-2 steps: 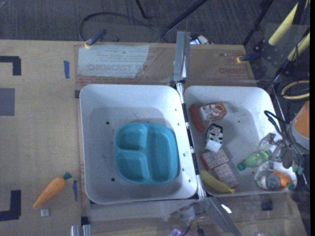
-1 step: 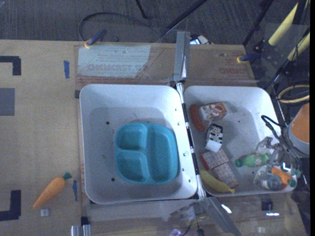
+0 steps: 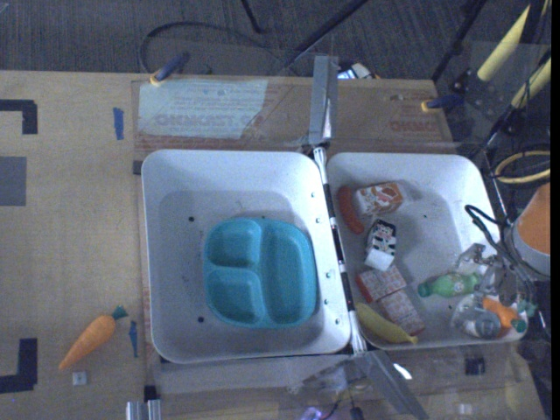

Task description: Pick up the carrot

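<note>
Bins: two, white. Divided tray in the left bin: turquoise blue. Carrot on the bench's near left corner: orange, green top. Bench: pale tan, with black corner marks and blue tape strips. Right bin held a green bottle, a yellow banana and a black-and-white carton.

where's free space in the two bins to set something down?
Left bin: bare floor around the blue divided tray, widest along its back and left sides. Right bin: open strip along the back wall, behind the red-and-white packet. Its front right corner is crowded: green bottle, banana, gripper.
</note>
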Controlling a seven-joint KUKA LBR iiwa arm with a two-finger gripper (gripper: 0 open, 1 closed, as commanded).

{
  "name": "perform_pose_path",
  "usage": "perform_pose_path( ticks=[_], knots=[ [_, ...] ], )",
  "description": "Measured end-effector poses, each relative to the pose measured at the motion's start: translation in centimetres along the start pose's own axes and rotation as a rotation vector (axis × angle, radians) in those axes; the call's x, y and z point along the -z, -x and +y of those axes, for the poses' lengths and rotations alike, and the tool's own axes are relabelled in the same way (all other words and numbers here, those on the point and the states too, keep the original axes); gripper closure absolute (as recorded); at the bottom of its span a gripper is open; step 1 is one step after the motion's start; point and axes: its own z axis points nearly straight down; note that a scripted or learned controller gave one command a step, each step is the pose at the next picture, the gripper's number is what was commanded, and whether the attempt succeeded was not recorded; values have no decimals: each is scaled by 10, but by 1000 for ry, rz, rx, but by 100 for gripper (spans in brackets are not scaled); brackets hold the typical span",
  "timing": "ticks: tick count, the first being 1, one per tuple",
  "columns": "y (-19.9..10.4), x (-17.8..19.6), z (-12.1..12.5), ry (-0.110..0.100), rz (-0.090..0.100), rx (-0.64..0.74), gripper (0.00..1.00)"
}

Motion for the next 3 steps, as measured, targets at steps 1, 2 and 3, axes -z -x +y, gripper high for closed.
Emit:
perform_pose_path(
  ticks=[1, 2, 3],
  knots=[
    [3, 12, 0, 1, -10, -3, 100],
    [3, 12, 0, 1, -10, -3, 0],
    [0, 0, 0, -2, -1, 45, 0]
  ],
)
